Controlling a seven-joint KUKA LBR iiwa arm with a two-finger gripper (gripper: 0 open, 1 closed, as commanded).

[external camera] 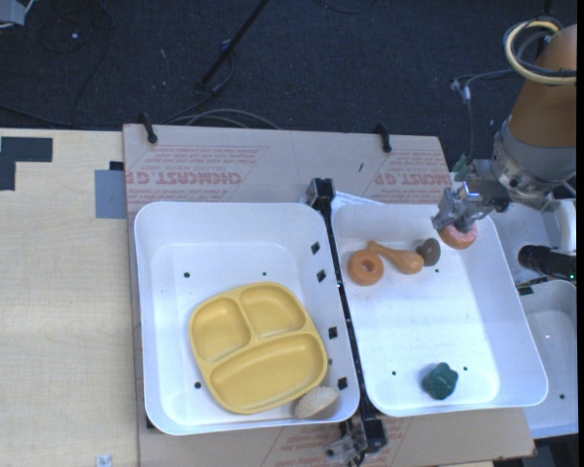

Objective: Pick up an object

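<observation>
Two shallow white bins are seen side by side on the tabletop (49, 309), resting on a sheet of printed cardboard (273, 168). The grey arm with its orange band (545, 105) is reached in from the right, and the tool (459, 220) is held above the upper right part of the right bin (506, 358). A pinkish, ring-shaped object (460, 235) is seen directly at the tip of the tool; it appears to be gripped there, with the tool closed on it, though the contact itself is small in the view and cannot be made out in detail.

In the right bin, an orange ring (365, 269) is found near the upper left, touching or just beside a tan, club-shaped piece (397, 257) that is laid slantwise. A small grey-brown object (428, 251) is placed at the right end of that piece, just beside it. A dark green, lumpy object (440, 380) is set apart from these, near the lower right corner of the bin.

In the left bin (165, 261), a yellow divided plate (258, 346) with three compartments is laid flat toward the lower right. A pale beige, rounded object (316, 403) is lodged at the plate's lower right edge, touching it, near the bin's corner.

Dark carpet with cables (224, 47) is visible beyond the cardboard.
</observation>
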